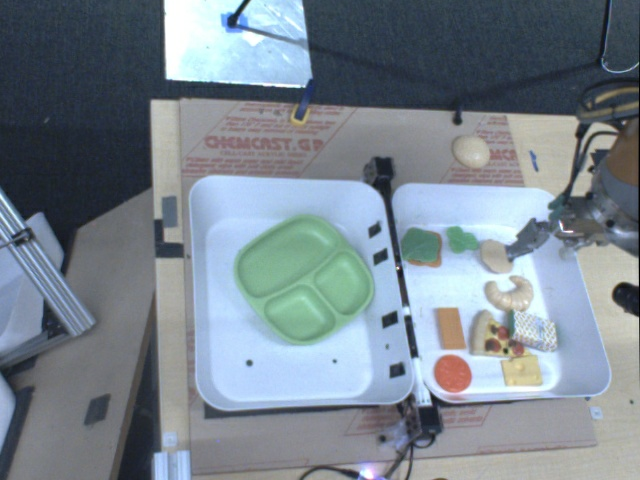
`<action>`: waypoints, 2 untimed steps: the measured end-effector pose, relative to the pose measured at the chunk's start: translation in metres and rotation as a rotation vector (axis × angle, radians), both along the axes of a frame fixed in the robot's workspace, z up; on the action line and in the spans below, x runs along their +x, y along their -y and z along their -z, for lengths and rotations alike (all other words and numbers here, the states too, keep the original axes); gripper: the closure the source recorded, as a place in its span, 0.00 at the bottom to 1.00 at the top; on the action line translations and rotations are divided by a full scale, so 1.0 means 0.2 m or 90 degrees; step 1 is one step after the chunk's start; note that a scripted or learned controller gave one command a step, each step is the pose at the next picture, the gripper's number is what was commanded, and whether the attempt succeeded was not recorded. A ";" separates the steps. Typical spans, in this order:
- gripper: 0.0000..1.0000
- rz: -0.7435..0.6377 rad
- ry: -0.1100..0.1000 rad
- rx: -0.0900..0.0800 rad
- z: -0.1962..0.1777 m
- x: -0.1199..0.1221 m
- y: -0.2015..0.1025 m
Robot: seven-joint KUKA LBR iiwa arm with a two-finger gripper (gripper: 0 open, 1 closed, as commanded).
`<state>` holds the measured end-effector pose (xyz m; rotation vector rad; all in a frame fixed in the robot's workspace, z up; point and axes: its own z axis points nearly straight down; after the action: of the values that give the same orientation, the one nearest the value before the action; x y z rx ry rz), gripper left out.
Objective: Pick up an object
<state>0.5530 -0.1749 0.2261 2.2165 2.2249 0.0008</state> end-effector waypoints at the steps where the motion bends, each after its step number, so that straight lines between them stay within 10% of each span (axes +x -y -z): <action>1: 0.00 0.002 -0.002 0.000 0.22 0.01 0.03; 2: 0.00 0.001 -0.001 0.001 0.53 0.02 0.01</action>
<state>0.5570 -0.1762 0.1211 2.2201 2.2240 -0.0003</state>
